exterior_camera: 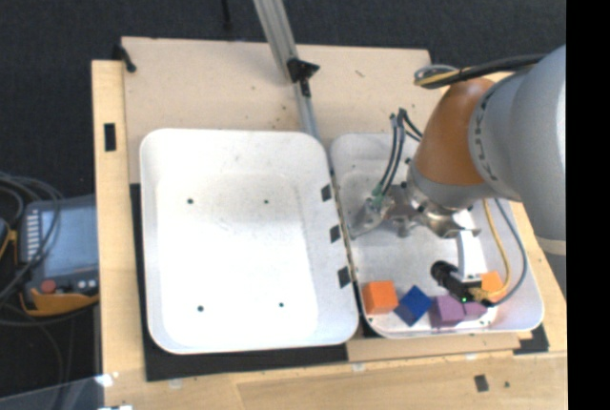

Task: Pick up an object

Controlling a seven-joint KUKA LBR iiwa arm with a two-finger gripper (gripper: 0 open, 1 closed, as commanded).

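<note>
- The arm [477,141] is reaching in from the right of the frame, and it is hanging over the right bin [400,260], in the middle right of the picture.
- The gripper [381,213] is sitting over the upper left part of this bin, close to the wall next to the left bin [238,236].
- I am judging that the approach step is in hand: nothing is showing as held, and the claw is standing apart from the objects.
- The candidate things are lying in a row along the lower edge of the right bin: an orange block [380,296], a blue block [414,305] just beside it, and a purple block [446,311] further right.
- The next move is probably calling for travel toward the lower part of the frame, then a descent over one block. The orange one is lying nearest.
- The blocks are lying close together, so a clean grasp is looking difficult.
- The wrist is covering the claw from above, so I cannot tell if it is wide or narrow.
- The arm is also hiding part of the floor of the right bin.
</note>
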